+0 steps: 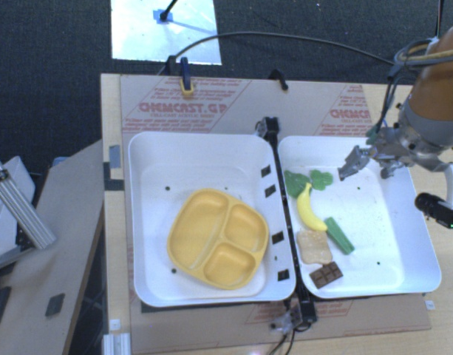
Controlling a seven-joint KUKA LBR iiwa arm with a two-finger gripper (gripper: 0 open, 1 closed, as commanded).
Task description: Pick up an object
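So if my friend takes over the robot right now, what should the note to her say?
Gripper: hovering over the right bin, near its back edge, holding nothing.
Toys in the right bin, along its left side: green leafy pieces, banana, green block, toast slice, chocolate piece.
Left bin: yellow divided tray.
Done: nothing picked up.
Left: lower onto one toy, grip it and lift. The green leafy pieces are nearest.
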